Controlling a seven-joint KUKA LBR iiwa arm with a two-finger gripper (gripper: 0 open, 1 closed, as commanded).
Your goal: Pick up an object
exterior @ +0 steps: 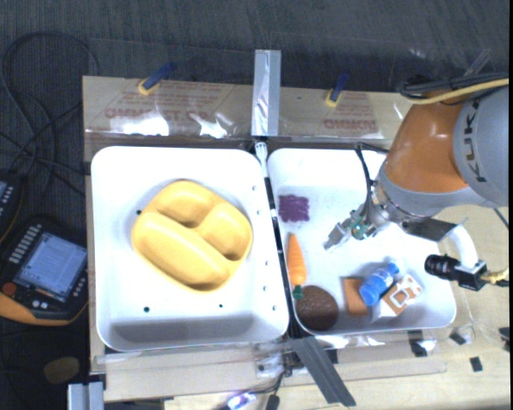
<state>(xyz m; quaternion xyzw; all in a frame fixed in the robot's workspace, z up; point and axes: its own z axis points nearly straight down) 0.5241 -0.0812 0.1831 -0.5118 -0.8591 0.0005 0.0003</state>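
Arm: grey KUKA arm [462,156] with an orange band reaches in from the right, over the right bin [325,173].
Gripper: the gripper [346,231] hangs above the bare middle of the right bin's floor, right of the carrot.
Fingers: too small and blurred to judge; I cannot tell whether they are spread or closed, and nothing shows between them.
Carrot: an orange carrot [297,259] lies lengthwise along the right bin's left wall.
Purple piece: a purple, ridged item [293,207] lies just above the carrot, near the same wall.
Brown object: a dark brown rounded object [316,307] sits just below the carrot, in the bin's lower left corner.
Orange block: a small orange block [354,295] lies right of the brown object.
Blue bottle: a blue bottle [378,284] lies tilted, touching the orange block, below and right of the gripper.
Small box: an orange-and-white box [403,295] lies just right of the blue bottle.
Left bin: the left bin [120,314], left of the carrot's wall, holds a large yellow lumpy object [191,234] at its middle.
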